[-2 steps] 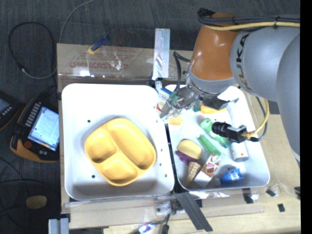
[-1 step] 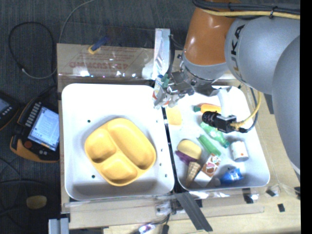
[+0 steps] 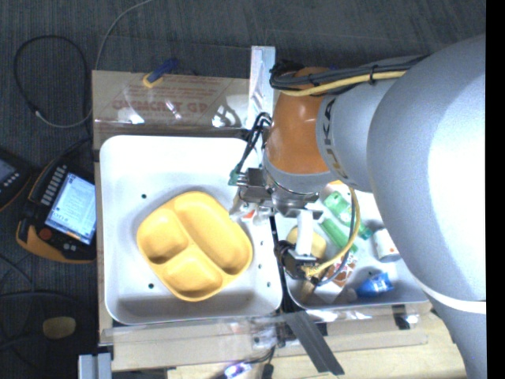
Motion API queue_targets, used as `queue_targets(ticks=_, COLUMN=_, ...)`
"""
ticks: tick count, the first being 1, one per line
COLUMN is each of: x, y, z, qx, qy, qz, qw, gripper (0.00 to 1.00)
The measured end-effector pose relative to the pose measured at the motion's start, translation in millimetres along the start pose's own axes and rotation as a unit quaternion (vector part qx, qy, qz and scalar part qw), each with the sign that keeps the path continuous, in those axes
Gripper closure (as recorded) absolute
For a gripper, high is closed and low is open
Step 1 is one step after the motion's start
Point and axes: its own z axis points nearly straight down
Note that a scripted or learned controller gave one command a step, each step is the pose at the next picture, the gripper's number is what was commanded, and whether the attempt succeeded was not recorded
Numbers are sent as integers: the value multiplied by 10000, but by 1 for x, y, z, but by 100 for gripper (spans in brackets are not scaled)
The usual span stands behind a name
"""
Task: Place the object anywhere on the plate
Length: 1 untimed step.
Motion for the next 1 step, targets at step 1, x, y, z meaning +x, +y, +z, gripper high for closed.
queue_targets(ticks=1, x=57, y=-24, z=45, qx=19, qy=-4, qz=1311, qw=9914, gripper=100)
